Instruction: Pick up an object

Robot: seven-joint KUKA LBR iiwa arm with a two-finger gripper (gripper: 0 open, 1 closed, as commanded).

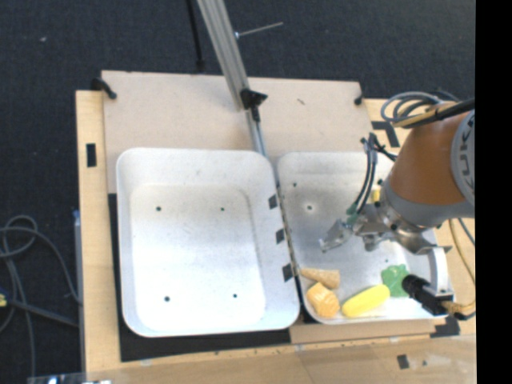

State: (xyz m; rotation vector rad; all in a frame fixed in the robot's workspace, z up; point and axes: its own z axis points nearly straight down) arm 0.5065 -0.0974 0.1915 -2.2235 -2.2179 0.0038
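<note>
Yellow object [366,301] laid lengthwise left to right near the right bin's [320,178] front wall.

It is seen below-right of the gripper [334,238], apart; finger state cannot be told.

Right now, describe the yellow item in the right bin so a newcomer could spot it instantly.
Start at the right bin, the one the arm reaches over, and go to its near edge, where small items lie in a row. The yellow item is the smooth, oblong, banana-like piece lying there between an orange ridged chunk and a green piece. It is the only bright lemon-yellow thing.
</note>
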